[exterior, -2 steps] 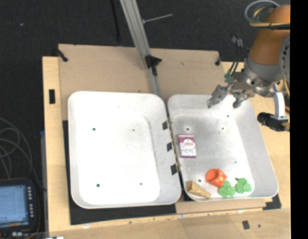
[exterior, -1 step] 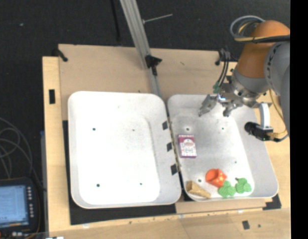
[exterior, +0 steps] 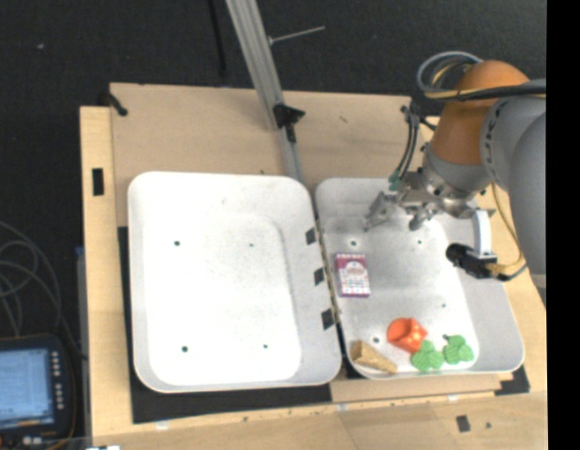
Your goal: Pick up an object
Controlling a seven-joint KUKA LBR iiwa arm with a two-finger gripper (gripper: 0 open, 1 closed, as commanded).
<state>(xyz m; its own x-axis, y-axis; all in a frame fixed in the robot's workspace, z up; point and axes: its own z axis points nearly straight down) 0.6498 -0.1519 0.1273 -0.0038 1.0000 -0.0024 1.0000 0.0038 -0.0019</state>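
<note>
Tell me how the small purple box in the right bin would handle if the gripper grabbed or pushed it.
The purple box lies flat on the right bin, so it probably slides rather than rolls or tips. Its straight edges suggest stiff card, likely light. Lying low, it may be hard to grip from above.

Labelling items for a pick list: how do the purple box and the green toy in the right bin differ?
The purple box is flat, rectangular and printed; the green toy is lumpy and plain green. The purple box lies alone near the bin's left wall; the green toy sits at the front edge beside an orange-red piece. Both lie in the right bin.
</note>
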